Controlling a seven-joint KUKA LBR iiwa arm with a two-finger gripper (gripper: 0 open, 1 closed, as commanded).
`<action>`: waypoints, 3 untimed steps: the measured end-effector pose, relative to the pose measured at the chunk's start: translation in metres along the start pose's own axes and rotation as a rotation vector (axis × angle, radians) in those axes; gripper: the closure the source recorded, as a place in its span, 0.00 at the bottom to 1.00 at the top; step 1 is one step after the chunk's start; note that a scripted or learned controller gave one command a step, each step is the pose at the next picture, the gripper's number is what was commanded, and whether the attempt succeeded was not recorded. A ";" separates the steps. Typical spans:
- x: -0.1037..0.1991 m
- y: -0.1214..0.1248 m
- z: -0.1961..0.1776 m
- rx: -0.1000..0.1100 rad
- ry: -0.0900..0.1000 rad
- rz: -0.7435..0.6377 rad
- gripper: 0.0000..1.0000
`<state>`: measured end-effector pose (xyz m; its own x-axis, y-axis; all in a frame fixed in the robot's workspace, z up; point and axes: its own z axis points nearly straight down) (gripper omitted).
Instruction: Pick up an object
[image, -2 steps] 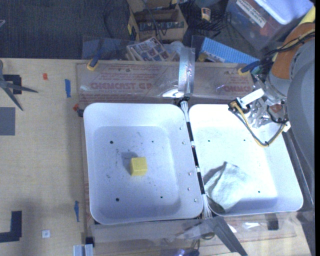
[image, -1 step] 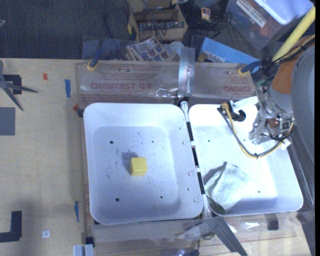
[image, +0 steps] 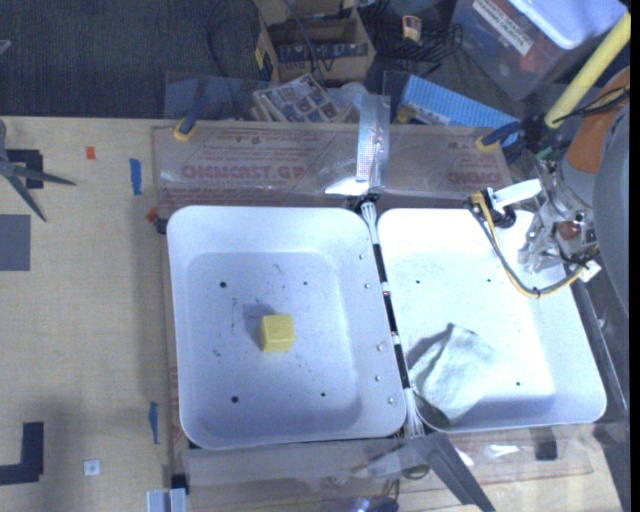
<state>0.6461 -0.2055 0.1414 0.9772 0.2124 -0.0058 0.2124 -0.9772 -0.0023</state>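
A: Where did the objects lie at that moment?

B: A small yellow cube (image: 278, 333) lay near the middle of the left bin (image: 200, 240), flat on the floor and apart from every wall. A crumpled white cloth (image: 452, 368) lay in the right bin (image: 560, 400), close to the divider between the two bins and toward the near edge.

A: And the pincer (image: 548, 240)?

B: It hung over the far right side of the right bin, just under the arm's wrist (image: 600, 150), with a yellow cable (image: 505, 262) looping below it. How far it was open could not be told; the fingers were too small and blurred. Nothing was seen between them.

A: So nothing was picked yet?

B: It seemed so. Both things rested on the bin floors, well apart from the pincer. The cube, standing free from the walls, probably offered the easier grip.
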 end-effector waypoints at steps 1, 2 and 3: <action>-0.042 -0.107 0.039 0.003 -0.002 -0.217 1.00; 0.035 -0.110 -0.040 -0.002 0.003 0.015 1.00; 0.035 -0.107 -0.047 -0.001 0.001 0.021 1.00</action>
<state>0.6575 -0.0937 0.1880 0.9813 0.1922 -0.0051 0.1922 -0.9813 -0.0016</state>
